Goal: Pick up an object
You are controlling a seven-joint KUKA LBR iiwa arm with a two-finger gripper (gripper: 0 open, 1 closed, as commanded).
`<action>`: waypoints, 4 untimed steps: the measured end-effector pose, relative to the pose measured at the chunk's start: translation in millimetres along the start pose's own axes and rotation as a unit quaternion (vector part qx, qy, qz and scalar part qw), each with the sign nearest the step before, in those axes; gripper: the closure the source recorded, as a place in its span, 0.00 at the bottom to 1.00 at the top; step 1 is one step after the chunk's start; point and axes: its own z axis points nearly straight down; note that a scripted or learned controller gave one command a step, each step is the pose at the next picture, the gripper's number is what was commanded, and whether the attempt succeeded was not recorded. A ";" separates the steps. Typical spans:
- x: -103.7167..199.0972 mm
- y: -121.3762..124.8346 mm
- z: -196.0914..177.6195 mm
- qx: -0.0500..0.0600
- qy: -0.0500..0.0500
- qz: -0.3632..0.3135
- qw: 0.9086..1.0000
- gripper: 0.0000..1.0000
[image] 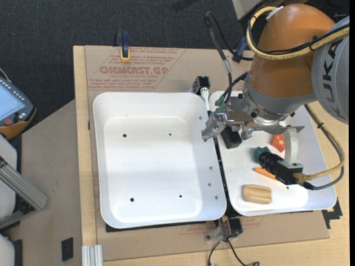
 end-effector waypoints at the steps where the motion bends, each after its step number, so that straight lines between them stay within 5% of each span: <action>1: -8.5 0.1 -15.3 -0.005 -0.002 0.007 1.000 1.00; 2: -7.2 -30.3 -54.9 -0.006 -0.001 0.006 1.000 1.00; 3: 30.7 -28.9 -132.6 -0.009 0.000 0.004 1.000 1.00; 4: 21.1 -29.9 -33.2 0.001 -0.003 0.008 1.000 1.00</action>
